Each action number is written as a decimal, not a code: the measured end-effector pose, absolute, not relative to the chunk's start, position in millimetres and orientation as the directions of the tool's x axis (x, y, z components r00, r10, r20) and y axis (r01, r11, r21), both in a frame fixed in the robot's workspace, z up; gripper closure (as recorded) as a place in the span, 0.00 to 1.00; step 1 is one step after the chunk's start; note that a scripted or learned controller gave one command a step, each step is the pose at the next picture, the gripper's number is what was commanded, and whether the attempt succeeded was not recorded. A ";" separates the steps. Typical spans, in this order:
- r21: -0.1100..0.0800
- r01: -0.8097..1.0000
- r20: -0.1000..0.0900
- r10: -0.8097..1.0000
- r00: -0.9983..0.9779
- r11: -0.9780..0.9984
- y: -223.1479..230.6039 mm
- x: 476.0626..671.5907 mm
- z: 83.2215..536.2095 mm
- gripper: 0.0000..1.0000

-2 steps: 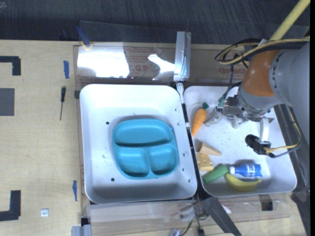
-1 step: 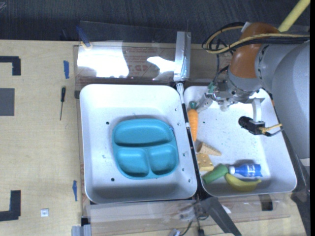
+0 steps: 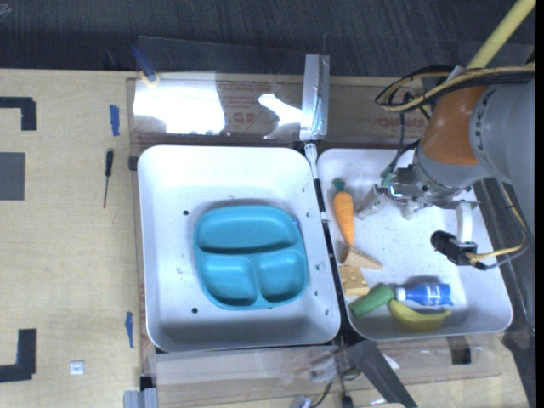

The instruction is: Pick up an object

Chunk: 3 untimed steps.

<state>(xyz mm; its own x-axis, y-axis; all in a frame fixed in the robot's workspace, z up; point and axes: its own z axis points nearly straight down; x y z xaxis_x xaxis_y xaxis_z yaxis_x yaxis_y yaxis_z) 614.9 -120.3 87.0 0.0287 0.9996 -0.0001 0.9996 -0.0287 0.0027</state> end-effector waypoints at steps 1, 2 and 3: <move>0.004 1.000 0.000 1.000 -0.006 0.006 -93.5 667.9 86.2 0.00; 0.010 1.000 -0.003 1.000 -0.007 0.007 -93.9 669.9 99.7 1.00; 0.012 0.993 0.000 0.993 -0.118 0.118 -25.0 669.6 190.9 1.00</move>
